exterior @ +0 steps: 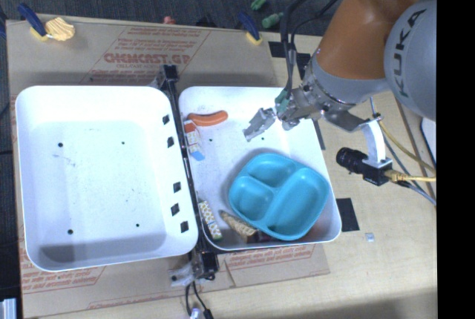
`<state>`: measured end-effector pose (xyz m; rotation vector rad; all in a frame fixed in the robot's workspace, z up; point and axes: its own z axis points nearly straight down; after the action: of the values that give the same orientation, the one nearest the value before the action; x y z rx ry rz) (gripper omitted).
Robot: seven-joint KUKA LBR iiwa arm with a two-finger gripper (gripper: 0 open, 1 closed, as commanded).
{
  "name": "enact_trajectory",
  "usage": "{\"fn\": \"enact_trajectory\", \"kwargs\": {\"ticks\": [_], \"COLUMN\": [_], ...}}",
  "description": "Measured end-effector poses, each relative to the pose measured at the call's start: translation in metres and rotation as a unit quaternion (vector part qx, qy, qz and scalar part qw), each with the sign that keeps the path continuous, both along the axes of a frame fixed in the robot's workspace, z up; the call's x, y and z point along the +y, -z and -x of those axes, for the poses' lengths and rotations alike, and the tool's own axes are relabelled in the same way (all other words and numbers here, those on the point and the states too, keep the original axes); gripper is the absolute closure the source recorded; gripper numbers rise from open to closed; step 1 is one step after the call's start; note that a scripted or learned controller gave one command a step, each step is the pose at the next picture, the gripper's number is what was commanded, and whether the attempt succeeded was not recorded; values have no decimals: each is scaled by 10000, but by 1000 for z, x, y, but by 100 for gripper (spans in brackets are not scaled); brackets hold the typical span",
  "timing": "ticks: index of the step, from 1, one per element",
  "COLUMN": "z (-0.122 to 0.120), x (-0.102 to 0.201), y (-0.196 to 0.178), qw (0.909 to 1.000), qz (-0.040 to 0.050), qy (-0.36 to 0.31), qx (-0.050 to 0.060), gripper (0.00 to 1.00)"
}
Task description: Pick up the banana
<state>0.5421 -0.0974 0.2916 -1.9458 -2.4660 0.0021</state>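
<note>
Hand (261, 125) hangs over the right bin (223, 99), near its upper middle; I cannot tell its state, though nothing sits in it. Left of it lies a hot dog (207, 118). Below, a blue dish (278, 195) covers much. The banana (237, 223), I think, peeks out beneath the dish's lower-left rim.

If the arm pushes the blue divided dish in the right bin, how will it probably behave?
The blue divided dish looks like stiff moulded plastic, so probably light and rigid. It lies partly over small items, so it may rock or slide.
</note>
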Motion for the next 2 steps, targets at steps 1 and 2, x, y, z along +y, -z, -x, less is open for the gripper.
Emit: {"fn": "enact_trajectory", "kwargs": {"ticks": [1,2], "z": [67,65], "x": [14,90], "y": [101,45], "qw": [9983,9958], "qz": [-11,-8], "qy": [-579,-911], "qx": [28,1], "gripper": [0,0]}}
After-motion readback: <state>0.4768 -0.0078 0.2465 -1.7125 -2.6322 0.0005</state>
